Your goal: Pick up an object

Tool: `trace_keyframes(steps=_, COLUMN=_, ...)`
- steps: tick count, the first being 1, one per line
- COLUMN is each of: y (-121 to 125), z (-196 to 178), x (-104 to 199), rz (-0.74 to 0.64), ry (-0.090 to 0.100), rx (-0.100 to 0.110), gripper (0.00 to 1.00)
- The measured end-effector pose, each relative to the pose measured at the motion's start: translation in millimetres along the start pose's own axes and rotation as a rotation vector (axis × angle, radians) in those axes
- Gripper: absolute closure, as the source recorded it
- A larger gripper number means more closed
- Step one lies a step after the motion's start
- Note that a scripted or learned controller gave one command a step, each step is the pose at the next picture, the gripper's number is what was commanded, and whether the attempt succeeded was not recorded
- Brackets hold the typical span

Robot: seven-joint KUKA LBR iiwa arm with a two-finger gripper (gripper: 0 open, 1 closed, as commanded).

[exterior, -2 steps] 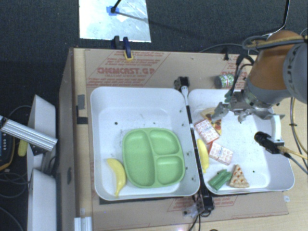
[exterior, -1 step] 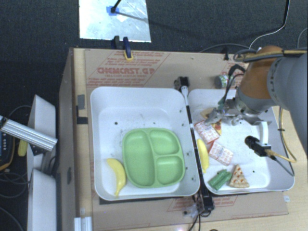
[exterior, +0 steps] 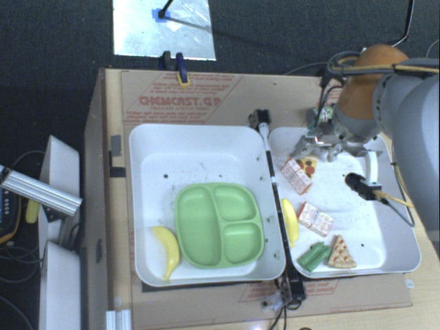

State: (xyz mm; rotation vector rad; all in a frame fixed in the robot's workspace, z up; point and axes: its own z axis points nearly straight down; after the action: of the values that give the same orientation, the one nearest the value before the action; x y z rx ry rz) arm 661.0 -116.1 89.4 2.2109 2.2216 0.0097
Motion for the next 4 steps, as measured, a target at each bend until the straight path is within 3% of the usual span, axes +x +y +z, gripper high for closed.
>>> trace_keyframes(steps=2, y=-7, z=5, x=30, rz=-0.001, ry=0.0, rx=0.008, gripper=0.0)
trace_keyframes(steps=3, y=9, z=-10, x=31, rz=0.0, ry=0.001, rx=0.006, gripper=0.0)
trace_keyframes(steps=4, y=8, z=5, x=33, rz=0.0, ry=0.0, rx=0.008, gripper=0.0)
